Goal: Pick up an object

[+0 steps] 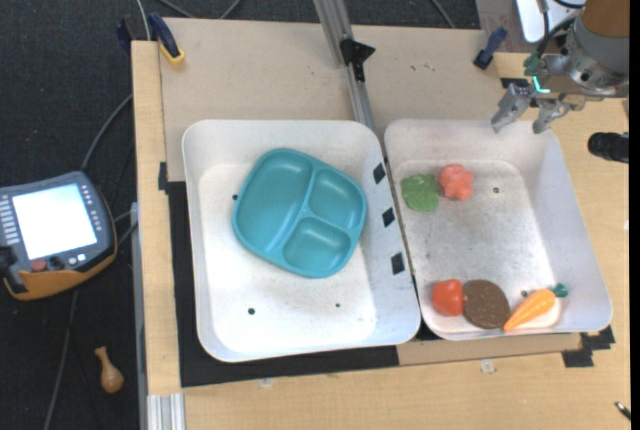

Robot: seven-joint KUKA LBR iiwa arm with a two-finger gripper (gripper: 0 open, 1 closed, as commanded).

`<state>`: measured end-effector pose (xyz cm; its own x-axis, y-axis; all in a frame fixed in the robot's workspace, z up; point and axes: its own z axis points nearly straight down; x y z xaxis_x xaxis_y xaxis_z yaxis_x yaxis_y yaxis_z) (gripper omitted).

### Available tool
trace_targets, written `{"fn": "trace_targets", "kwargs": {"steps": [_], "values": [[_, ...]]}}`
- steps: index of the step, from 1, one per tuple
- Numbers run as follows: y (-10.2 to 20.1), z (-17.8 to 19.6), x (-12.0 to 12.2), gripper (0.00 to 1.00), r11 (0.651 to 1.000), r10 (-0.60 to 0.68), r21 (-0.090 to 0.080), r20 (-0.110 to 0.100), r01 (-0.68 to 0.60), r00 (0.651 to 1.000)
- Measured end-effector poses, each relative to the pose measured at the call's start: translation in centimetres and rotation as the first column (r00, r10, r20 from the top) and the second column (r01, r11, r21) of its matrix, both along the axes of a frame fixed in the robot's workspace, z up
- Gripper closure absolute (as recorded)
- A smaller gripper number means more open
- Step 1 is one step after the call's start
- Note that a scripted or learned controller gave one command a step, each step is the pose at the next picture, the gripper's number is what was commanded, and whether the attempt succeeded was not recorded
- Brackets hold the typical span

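We see the gripper (528, 111) hanging above the far right corner of the right bin (570, 208), with the grey arm and its orange band reaching in from the right. Its two fingers (510, 108) stand apart, with nothing between them.

Inside the right bin, several small items lie in two groups. Toward the far left of that bin, a green leafy piece (421, 192) rests just beside a pink-orange piece (456, 181); the two look to be touching. Along the near edge we find a red tomato-like piece (448, 297), a brown round piece (485, 303) touching it on the right, and an orange carrot (531, 308) further right, its green tip pointing toward the bin's right wall. All of these lie well apart from the gripper.

In the left bin (215, 298) a teal divided plate (299, 211) lies flat, turned at an angle. On the far left, off the bench, a handheld control pendant (55, 235) sits on the dark floor.
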<state>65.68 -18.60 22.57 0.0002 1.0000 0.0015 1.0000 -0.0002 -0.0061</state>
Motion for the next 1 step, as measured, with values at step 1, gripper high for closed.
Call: {"fn": "trace_targets", "kwargs": {"steps": [1], "values": [[0.02,0.33,0.15,0.0,1.0,0.001,-0.001,0.006,-0.001,1.0]]}}
